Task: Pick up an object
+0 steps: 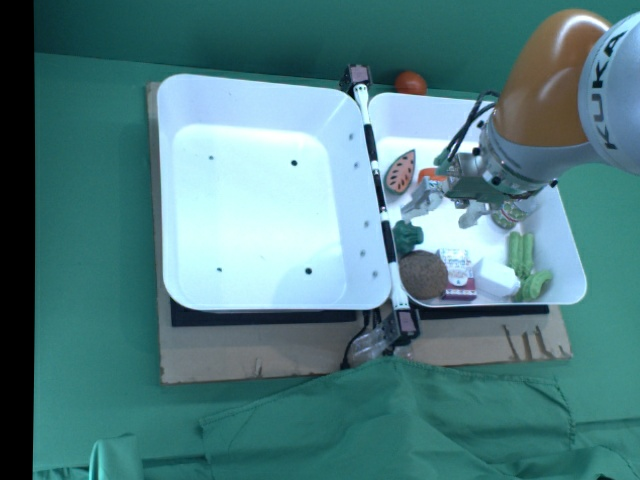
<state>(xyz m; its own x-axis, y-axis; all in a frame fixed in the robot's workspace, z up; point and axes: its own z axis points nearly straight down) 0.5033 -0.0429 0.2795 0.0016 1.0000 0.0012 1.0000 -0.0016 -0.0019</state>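
- Camera view, arm: KUKA arm reaches in from 3 o'clock and hangs over the upper half of the right bin; the wrist points toward 9 o'clock, presumably lining the tool up on the loose items there.
- Gripper: sits low over the bin floor, just at 5 o'clock of the watermelon slice. Nothing is visible between its tips, so no grasp is logged; whether the claw is released or clenched I cannot tell.
- Candidate objects, all in the right bin: watermelon slice against the divider wall; green leafy piece at 6 o'clock of the tool; brown round object in the near-left corner, touching a red-and-white packet; white block; green pieces at the near-right corner.
- Obstruction, my judgement: the divider wall crowds a grasp on the slice; the near row is packed, so the tips risk nudging neighbours.
- Surroundings: left bin; a red ball lies outside at 12 o'clock; green cloth lies at 6 o'clock.
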